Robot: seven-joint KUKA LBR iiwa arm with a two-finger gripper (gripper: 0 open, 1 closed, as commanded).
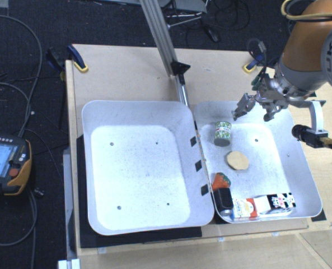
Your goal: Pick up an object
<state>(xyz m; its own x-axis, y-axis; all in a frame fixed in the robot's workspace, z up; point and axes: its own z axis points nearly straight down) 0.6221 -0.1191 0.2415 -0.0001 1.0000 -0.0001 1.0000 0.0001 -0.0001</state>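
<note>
hand (pixel 255 110): open, holds nothing, above far edge of right bin (pixel 300 167) | small can (pixel 223 133), tan disc (pixel 238 161) near below

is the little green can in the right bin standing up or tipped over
Tipped over: the green can lies on its side on the right bin's floor, its round end facing the camera.

Arm (pixel 308 43) angled down, claw (pixel 256 111) spread, unladen

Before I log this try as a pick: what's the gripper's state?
Gripper: open, nothing between its fingers, above the right bin's far end.
</note>
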